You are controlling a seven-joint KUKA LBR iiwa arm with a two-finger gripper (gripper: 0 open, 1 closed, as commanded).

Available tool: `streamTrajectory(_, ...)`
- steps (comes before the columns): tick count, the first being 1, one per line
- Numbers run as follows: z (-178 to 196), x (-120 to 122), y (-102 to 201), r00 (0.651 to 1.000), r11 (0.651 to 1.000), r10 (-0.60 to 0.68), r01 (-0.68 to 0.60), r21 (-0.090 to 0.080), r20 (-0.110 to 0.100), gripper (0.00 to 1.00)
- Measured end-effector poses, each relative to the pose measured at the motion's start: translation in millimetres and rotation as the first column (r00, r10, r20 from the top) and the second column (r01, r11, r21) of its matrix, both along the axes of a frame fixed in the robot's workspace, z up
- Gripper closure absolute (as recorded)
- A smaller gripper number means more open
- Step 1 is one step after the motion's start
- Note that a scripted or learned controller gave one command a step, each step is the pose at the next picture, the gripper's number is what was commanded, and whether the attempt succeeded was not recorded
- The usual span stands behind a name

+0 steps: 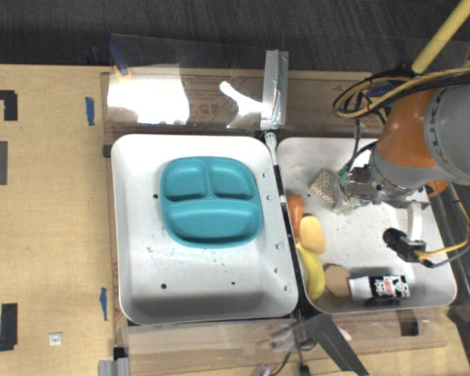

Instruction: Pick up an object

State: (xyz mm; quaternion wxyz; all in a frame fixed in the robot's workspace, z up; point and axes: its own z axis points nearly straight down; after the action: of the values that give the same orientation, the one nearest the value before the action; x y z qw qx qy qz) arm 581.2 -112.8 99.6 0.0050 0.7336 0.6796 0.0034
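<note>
My gripper (346, 194) hangs low over the back left part of the right bin (431, 288), at the end of the grey arm with the orange band (411, 131). Right beside it, on its left, lies a small speckled grey block (324, 185); I cannot tell if they touch. Along the bin's left wall lie an orange piece (296, 207), a yellow lemon (311, 234) and a banana (313, 276). A brown rounded item (337, 281) and a white bottle with a black cap (380, 287) lie at the front.
The left bin (133, 272) holds a teal divided plate (211, 200). A black cable clip (403, 244) hangs off the arm over the right bin. Clear plastic sheeting (180, 100) stands behind the bins.
</note>
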Motion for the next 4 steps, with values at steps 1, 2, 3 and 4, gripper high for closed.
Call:
streamTrajectory(1, -0.6, -0.3, 0.0, 1.000, 1.000, 0.000, 0.000, 0.000, -0.001, 0.00)
streamTrajectory(2, -12.7, 54.0, 15.6, 1.000, 1.000, 0.026, -0.026, 0.002, -0.009, 0.00)
streamTrajectory(3, -2.5, 53.3, 15.5, 1.000, 1.000, 0.027, -0.027, 0.001, -0.013, 1.00)
streamTrajectory(4, 97.5, 56.9, 77.7, 1.000, 1.000, -0.007, 0.007, 0.005, 0.000, 1.00)
